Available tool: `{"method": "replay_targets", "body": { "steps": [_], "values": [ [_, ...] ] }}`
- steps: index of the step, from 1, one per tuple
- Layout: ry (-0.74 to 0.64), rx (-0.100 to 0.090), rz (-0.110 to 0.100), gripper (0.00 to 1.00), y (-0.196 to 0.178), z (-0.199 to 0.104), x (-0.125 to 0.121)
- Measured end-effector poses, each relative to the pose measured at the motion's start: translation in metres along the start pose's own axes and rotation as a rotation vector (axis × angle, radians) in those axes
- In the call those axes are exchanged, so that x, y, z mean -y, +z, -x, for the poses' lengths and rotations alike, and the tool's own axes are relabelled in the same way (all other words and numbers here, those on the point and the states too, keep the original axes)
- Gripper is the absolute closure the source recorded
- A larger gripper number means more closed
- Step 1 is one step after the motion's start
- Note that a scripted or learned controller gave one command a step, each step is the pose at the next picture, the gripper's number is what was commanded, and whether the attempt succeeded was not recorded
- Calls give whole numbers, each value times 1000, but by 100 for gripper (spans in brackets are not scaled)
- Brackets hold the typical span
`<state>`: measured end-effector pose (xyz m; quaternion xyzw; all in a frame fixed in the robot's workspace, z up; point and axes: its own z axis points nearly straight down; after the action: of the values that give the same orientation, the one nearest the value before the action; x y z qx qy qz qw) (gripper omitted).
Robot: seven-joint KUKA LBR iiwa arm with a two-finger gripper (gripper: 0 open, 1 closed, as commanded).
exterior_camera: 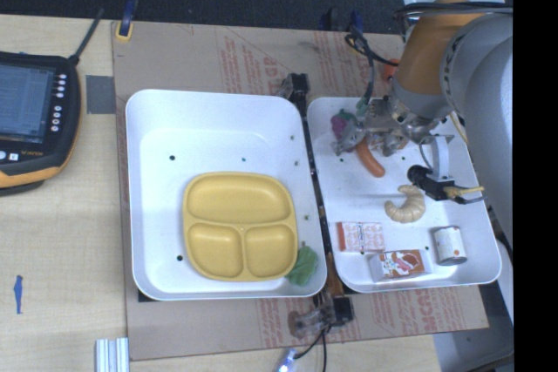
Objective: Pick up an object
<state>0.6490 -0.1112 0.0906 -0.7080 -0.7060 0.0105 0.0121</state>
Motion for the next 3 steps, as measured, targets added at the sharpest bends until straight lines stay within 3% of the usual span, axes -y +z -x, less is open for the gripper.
{"method": "replay_targets", "body": {
  "steps": [3],
  "values": [
    [3,7,3,0,0,-12,-1]
  ]
}}
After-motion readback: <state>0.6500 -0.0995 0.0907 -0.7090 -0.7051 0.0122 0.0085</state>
